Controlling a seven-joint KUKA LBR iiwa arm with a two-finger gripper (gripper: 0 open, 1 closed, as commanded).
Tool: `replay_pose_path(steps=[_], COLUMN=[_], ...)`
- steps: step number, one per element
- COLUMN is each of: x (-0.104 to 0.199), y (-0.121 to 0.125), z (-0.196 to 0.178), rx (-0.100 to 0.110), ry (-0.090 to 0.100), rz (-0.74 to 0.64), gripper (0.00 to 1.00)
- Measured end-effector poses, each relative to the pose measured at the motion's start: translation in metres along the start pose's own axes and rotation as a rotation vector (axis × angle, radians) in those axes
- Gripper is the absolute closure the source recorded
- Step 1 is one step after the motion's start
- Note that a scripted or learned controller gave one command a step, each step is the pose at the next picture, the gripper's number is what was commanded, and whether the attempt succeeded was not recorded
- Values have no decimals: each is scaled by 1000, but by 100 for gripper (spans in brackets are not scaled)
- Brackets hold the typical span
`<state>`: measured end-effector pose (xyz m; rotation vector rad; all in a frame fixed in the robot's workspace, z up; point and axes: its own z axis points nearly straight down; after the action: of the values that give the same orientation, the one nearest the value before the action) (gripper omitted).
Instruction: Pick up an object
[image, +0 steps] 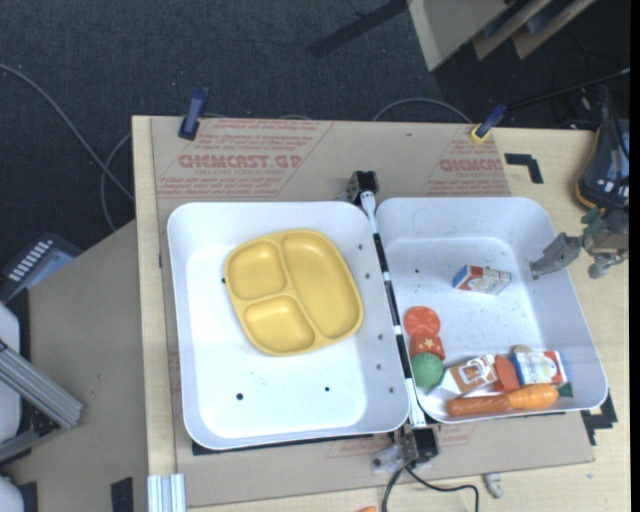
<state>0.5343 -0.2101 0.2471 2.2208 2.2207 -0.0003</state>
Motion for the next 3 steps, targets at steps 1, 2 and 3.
replay_pose_path(steps=[1,2,3], x=[24,67,60], y=[51,78,92], z=[94,143,163], rx=[3,3,-1], ry=[2,3,0], rz=[-1,-1,-1], gripper=[0,0,0])
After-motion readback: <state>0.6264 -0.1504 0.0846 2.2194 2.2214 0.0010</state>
